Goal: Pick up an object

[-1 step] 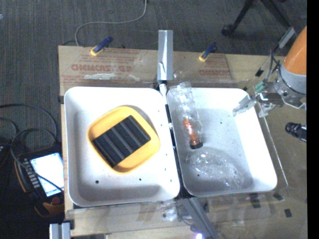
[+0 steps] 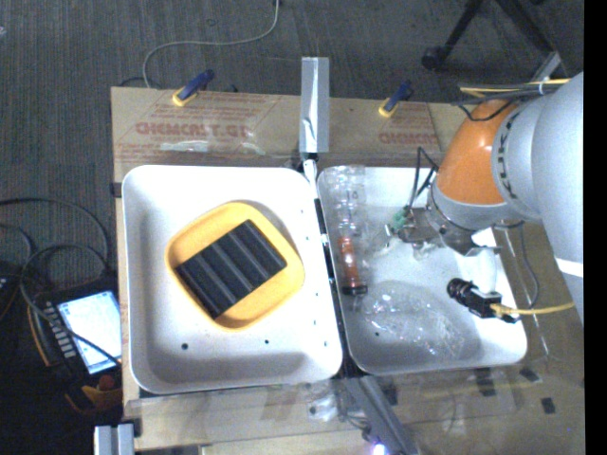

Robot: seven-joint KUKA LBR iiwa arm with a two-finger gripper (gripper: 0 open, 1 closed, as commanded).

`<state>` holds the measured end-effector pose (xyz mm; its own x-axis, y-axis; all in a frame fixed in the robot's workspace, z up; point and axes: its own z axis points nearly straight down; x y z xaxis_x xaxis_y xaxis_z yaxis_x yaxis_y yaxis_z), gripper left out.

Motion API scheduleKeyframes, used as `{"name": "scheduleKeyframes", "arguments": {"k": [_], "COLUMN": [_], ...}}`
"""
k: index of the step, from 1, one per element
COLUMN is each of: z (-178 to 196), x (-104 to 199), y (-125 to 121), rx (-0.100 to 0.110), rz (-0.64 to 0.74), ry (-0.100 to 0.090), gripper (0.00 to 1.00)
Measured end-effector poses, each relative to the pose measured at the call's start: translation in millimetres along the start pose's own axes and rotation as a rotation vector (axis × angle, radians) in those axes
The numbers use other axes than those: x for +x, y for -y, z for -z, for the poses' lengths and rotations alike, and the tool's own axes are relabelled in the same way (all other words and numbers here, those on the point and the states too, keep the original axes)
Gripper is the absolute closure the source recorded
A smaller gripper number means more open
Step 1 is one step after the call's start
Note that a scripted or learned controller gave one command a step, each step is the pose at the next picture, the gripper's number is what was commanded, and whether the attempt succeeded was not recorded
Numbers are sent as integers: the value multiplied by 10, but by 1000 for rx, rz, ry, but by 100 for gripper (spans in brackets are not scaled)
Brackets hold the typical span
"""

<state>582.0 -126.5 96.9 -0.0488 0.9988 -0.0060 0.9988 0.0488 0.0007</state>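
The pincer [image 2: 410, 224] is hanging low over the right bin [image 2: 507, 349], its state impossible to tell under the orange-banded wrist. Nothing is showing as lifted: the clear plastic bottle [image 2: 347, 230] is lying along the bin's left wall, crumpled clear wrap [image 2: 413, 313] nearby. The yellow-and-black tray [image 2: 235, 263] is sitting untouched in the left bin [image 2: 152, 349]. Grasping appears yet to be done.

Both bins [image 2: 142, 254] are white. The left one holds a yellow-orange tray [image 2: 236, 263] with a ribbed black insert. In the right one lie a clear plastic bottle [image 2: 348, 226] with a reddish-brown lower part and crumpled transparent wrap [image 2: 413, 316]. The arm [image 2: 531, 159] is grey with an orange band.
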Motion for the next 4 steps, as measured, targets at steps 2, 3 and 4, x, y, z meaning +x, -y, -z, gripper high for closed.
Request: {"name": "scheduleKeyframes", "arguments": {"k": [2,3,4], "z": [-51,1133,-35], "x": [254,-29,-396], "y": [-48,137,351], "rx": [-11,0,-1], "rz": [114,25,68], "ry": [-1,-3,-7], "gripper": [0,0,0]}}
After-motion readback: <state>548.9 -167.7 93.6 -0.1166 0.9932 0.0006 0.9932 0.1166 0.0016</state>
